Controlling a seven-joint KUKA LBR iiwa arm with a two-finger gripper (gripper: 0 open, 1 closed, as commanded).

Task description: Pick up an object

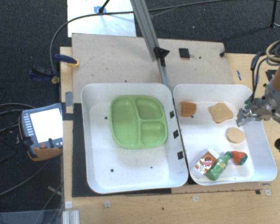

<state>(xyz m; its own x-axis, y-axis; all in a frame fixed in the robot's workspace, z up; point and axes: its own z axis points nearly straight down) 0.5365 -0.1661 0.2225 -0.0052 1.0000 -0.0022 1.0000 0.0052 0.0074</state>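
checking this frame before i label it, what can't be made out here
- Gripper, camera view: small and blurred at the right bin's far edge; whether its fingers are open or shut cannot be told.
- Arm: cut off by the frame's right edge.
- Small carton: print too small to read.
- Green bottle and red toy: too small to tell whether they touch.
- Handheld screen: washed out white.

no readable text, carton (205,163) print too blurred

Grey metal gripper (246,115); tan wrist; dark looping cables.
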